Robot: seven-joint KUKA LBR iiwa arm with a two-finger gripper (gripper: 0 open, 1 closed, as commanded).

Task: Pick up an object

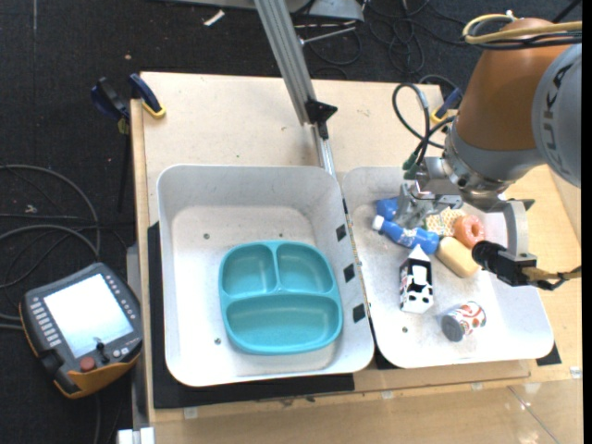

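Note:
The right bin holds several small objects. A blue bottle-like toy lies at its upper middle, with a tan waffle-patterned piece, a pink ring and a yellow oblong piece beside it. Lower down stand a black-and-white cow-patterned carton and a grey and red-white object. My gripper hangs low over the blue toy and the waffle piece, and the wrist hides how it meets them.
In the left bin lies a teal divided plate. A grey metal pole slants down to the bins' shared wall. Cables run over the bench behind the arm. A pendant sits on the floor at left.

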